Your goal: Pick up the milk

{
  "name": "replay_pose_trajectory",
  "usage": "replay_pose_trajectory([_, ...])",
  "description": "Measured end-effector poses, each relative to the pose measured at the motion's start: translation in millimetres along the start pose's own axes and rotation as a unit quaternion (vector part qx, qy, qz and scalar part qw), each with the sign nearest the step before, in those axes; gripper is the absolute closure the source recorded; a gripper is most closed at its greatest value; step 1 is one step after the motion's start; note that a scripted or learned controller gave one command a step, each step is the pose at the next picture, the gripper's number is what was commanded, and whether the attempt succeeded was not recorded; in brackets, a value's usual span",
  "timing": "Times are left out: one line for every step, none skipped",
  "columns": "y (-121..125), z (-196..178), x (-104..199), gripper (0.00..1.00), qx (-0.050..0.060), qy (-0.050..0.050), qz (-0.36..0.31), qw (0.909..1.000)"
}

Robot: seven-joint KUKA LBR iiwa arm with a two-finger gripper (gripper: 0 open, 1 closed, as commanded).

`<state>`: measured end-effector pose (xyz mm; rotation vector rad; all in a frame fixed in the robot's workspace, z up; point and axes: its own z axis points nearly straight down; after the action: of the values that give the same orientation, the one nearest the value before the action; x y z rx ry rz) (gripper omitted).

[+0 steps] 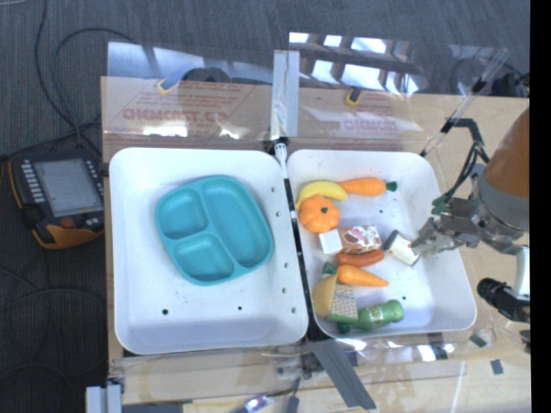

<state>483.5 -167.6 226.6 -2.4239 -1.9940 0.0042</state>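
The milk (402,250) is appearing as a small white box-shaped carton with plain pale faces; no print can be read on it. It is lying in the right bin (448,308), on the bin's white floor, in the right-hand half and about midway between the far and near walls. It is sitting slightly skewed to the bin walls; whether it is standing upright or lying on a side cannot be told. It is resting just right of the red-and-white packet (360,237) and the upper small carrot (360,258), apart from both. The tool (428,241) is standing right against its right-hand edge.
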Motion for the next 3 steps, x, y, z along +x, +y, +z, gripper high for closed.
replay_pose_trajectory([43.7,59.4,53.8,1.0,0.001,0.0,0.094,0.9955])
replay_pose_trajectory([-4.0,13.9,18.2,1.0,0.0,-0.001,0.209,0.9779])
replay_pose_trajectory([10.5,3.4,-18.2,1.0,0.0,-0.002,0.16,0.9871])
